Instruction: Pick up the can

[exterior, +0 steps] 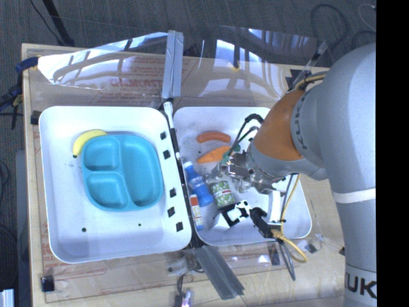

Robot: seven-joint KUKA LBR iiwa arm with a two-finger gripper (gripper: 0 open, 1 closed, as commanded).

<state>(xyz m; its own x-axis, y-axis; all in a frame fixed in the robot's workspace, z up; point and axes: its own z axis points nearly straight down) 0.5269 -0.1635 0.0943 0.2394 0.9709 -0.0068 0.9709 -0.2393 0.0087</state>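
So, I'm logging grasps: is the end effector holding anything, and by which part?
Cannot tell: the end effector is right at the can, but any contact is hidden.

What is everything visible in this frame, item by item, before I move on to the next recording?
left bin: 1, white, left side of bench
right bin: 1, white, beside it on the right
divided plate: 1, blue, in left bin
banana: 1, yellow, left bin, at the plate's far left edge
sausage: 1, reddish orange, far part of right bin
carrot: 1, orange, just nearer than the sausage
bottle: 1, blue, right bin, near its left wall
can: 1, green label, right of the bottle
arm: 1, grey with orange band, reaching over right bin
gripper: 1, low over the can
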